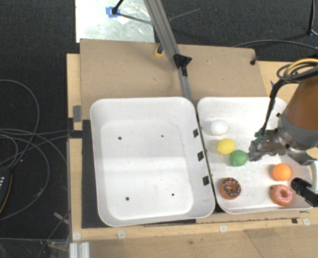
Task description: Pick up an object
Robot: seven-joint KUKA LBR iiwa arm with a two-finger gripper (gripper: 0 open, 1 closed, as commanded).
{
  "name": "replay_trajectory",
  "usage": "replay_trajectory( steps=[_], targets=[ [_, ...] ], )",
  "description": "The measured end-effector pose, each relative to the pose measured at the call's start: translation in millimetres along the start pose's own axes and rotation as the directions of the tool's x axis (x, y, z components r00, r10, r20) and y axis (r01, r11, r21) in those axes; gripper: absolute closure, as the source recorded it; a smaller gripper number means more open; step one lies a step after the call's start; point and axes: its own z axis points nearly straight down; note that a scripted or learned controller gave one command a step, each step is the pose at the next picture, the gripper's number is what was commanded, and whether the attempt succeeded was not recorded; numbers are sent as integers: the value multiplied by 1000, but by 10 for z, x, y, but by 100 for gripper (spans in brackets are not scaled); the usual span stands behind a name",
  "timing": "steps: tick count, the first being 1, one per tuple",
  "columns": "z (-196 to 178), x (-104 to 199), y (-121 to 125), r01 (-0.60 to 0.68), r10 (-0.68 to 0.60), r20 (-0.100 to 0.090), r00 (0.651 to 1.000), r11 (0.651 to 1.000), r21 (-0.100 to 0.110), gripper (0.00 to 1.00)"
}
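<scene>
While the right bin [245,105] holds a green ball [238,158], the claw [254,153] state is unclear.

The robot's single arm [309,114] reaches in from the right of the frame, its broad orange band sitting directly above the grey wrist section. Black and yellow cables loop over the top of the band and trail down its near side toward the wrist. Beyond the wrist, at the arm's leftmost end, the dark tool [254,152] hangs low and points down and to the left, small against the bulk behind it.
</scene>
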Motion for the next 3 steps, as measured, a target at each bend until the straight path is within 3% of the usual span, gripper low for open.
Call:
replay_trajectory(
  steps=[2, 3],
  targets=[
    [-231, 1054, -113, 6, -6, -3, 1000, 1000, 2, 100],
    [-222, 1511, -50, 5, -5, -3, 1000, 1000, 4, 100]
  ],
)
